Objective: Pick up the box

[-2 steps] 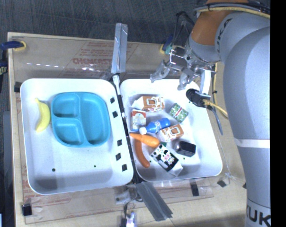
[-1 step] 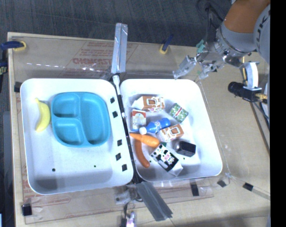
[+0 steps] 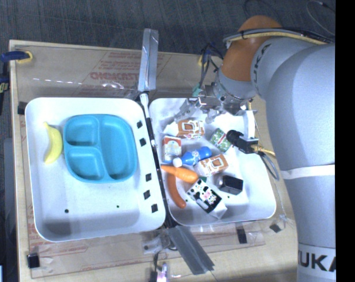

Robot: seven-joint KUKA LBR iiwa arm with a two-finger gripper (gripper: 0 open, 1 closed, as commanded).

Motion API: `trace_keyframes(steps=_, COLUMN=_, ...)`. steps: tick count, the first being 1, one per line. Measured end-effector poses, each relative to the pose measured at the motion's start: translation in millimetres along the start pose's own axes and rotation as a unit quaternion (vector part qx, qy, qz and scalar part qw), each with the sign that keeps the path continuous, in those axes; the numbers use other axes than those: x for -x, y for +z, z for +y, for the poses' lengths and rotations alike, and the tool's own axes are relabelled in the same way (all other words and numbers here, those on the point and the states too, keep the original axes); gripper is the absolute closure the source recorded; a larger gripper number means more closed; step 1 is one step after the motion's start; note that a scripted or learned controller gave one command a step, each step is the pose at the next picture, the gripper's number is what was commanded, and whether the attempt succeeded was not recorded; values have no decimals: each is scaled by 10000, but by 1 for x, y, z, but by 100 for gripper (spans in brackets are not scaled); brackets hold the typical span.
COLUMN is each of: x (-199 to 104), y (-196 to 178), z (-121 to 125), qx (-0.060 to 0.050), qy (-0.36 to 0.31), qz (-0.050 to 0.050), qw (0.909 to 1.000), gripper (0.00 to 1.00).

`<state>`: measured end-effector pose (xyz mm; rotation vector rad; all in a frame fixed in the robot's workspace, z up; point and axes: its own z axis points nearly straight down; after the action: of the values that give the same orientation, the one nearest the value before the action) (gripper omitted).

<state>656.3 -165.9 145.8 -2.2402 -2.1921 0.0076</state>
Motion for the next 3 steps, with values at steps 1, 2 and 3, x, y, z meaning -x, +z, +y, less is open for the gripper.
trace_keyframes(steps=1, x=10, y=38, z=-22, qx=192, qy=-339, qz=-50, qw=9992, gripper=0)
trace_keyframes(steps=2, x=-38, y=39, z=-52, qx=203, qy=-135, qz=-67, qw=9997, gripper=0)
trace_keyframes(steps=3, x=-34, y=27, z=-51, qx=218, qy=-137, qz=-90, qw=9996, gripper=100)
